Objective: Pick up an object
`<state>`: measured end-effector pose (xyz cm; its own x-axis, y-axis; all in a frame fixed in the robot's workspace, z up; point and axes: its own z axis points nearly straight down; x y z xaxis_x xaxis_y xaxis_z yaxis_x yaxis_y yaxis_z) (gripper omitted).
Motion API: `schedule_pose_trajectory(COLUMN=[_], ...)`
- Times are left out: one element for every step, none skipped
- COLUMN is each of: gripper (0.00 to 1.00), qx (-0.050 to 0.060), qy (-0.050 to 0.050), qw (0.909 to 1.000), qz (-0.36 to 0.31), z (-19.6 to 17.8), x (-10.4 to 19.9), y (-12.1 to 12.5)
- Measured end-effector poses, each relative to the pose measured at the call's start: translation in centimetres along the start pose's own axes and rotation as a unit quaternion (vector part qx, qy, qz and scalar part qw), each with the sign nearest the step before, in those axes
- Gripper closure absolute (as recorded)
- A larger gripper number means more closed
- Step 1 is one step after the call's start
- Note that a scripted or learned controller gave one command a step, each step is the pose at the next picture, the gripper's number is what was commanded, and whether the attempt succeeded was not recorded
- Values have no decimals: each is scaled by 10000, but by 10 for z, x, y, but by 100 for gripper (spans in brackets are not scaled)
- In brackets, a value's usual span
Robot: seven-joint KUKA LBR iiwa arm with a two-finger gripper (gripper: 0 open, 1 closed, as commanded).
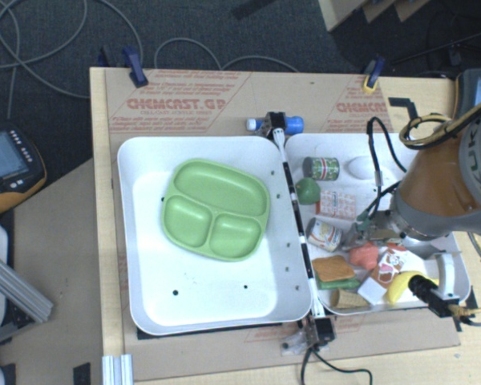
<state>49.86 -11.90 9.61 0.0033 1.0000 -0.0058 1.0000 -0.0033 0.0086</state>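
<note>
The counter [184, 95] is a sheet of brown paper-faced board printed with red lettering that reads something like "CHEMCAST GP", repeated at the right; blue clamps [134, 66] pin it at the back edge. Two shallow white plastic bins with rounded corners sit side by side on it. The left bin [144, 287] holds a smooth, matte light-green divided plate [215, 208], oval in outline, with one long compartment and two smaller ones. The right bin [458, 277] is crowded with small things: a short green can with a red-and-white label [321, 168] lying on its side, a pale white rounded lump [359, 167], a dark green ball-like piece [307, 190], a flat packet with fine red print too small to read [337, 204], a toy sandwich with a tan top [334, 269], a pinkish-red piece [365, 256] and a yellow banana-shaped piece [400, 286]. The grey arm with its wide orange band [433, 184] reaches over this bin, and the hand [373, 233] is down among the clutter near the pinkish-red piece; I cannot tell how it is set or whether it pinches anything.
</note>
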Motion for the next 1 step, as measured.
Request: schedule_pose_trajectory(gripper=[100], qx=[35], qy=[36], qw=[10000], qz=[-26], z=[-89], x=[79], y=[50])
